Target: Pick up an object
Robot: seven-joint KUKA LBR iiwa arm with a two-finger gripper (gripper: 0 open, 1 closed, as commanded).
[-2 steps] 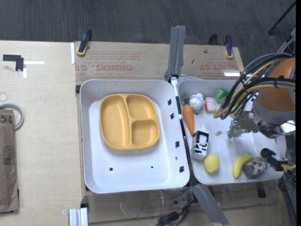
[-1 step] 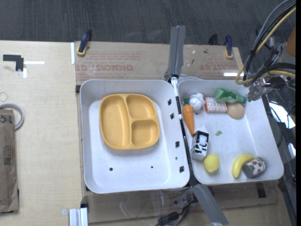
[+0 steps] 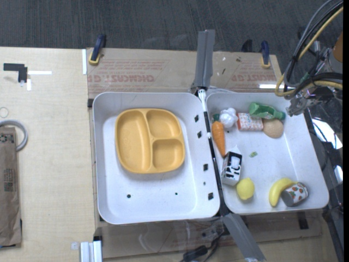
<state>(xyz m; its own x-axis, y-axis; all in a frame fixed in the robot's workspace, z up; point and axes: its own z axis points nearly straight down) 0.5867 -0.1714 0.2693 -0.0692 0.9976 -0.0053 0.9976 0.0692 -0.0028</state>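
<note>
The right bin (image 3: 311, 162) holds a mix of small items. An orange carrot (image 3: 219, 138) lies along its left wall beside a white bulb (image 3: 228, 117). Along the far side sit a red-and-white box (image 3: 250, 123), a green packet (image 3: 266, 112) and a tan potato (image 3: 274, 129). Closer to the front are a black-and-white carton (image 3: 233, 168), a lemon (image 3: 245, 189), a banana (image 3: 279, 191) and a patterned can (image 3: 295, 194). My gripper (image 3: 296, 107) hangs at the bin's far right rim, just right of the green packet, with nothing seen in it.
In the left bin (image 3: 109, 201) rests a yellow divided plate (image 3: 150, 141). Yellow and black cables (image 3: 311, 42) loop over the far right corner. A brown paper bag (image 3: 8, 184) lies at the bench's left edge. Blue clamps (image 3: 98, 48) hold the cardboard behind the bins.
</note>
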